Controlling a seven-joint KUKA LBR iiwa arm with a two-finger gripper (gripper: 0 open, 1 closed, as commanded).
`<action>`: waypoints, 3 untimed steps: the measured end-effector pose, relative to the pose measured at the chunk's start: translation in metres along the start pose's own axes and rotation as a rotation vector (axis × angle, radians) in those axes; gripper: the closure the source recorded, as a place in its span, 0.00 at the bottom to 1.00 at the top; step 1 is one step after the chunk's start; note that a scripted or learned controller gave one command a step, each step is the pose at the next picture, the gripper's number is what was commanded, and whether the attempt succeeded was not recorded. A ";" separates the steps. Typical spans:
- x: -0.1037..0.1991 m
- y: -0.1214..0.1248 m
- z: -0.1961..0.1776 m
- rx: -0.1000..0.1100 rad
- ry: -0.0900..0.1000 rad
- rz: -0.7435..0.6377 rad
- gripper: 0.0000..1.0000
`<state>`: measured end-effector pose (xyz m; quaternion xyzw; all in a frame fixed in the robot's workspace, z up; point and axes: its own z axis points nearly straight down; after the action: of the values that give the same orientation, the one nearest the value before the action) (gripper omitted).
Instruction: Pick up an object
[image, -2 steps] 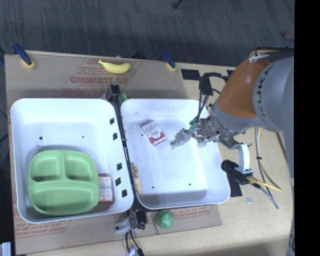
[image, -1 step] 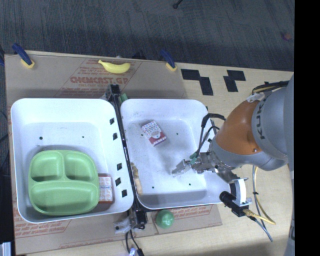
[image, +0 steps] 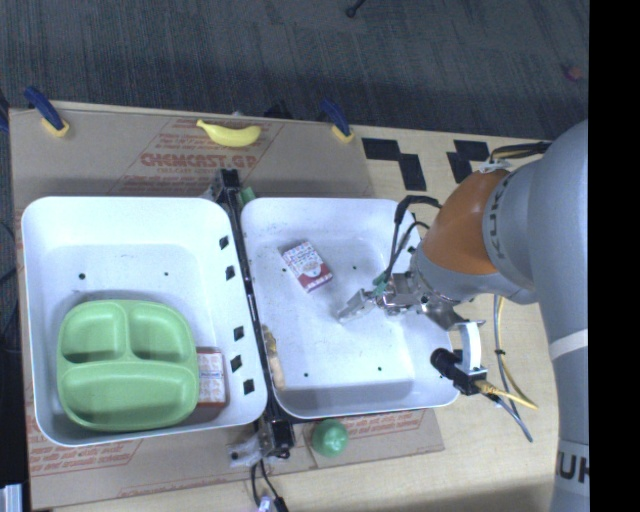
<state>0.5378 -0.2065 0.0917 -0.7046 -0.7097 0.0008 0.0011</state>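
Camera view, working from the bottom of the frame upward. A green ball (image: 329, 437) sits on the cardboard just below the right bin (image: 300, 400), outside it. Lower left, a green divided tray (image: 127, 362) lies in the left bin (image: 40, 230), with a small red-and-white carton (image: 210, 375) touching its right edge.

Centre right, the gripper (image: 352, 305) is low over the right bin floor, its tips pointing left. You can't tell from this angle whether the fingers are spread or pressed together; the tips blur into the white floor. Nothing visible between them, so treat it as holding nothing.

Nearest candidate: a small red-and-white box (image: 306, 265), flat on the right bin floor, just up and left of the gripper tips, apart from them, turned at a slant.

Top of frame: a yellow banana (image: 229, 131) on the cardboard above the bins, flanked by blue clips (image: 337, 118).

My read: you're at the approach step, pick not yet made. Next move calls for shifting up-left to centre over the box, turning the wrist to match its slant, then closing across its narrow side. Risk: it lies flat, so the tips may skid over it or nudge it away.
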 end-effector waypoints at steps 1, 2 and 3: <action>0.032 -0.062 0.001 0.002 0.002 0.000 0.00; -0.005 0.039 -0.001 -0.003 0.000 0.003 0.00; 0.033 -0.007 0.000 0.001 0.001 0.001 0.00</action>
<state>0.5303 -0.1741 0.0913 -0.7050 -0.7092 0.0009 0.0019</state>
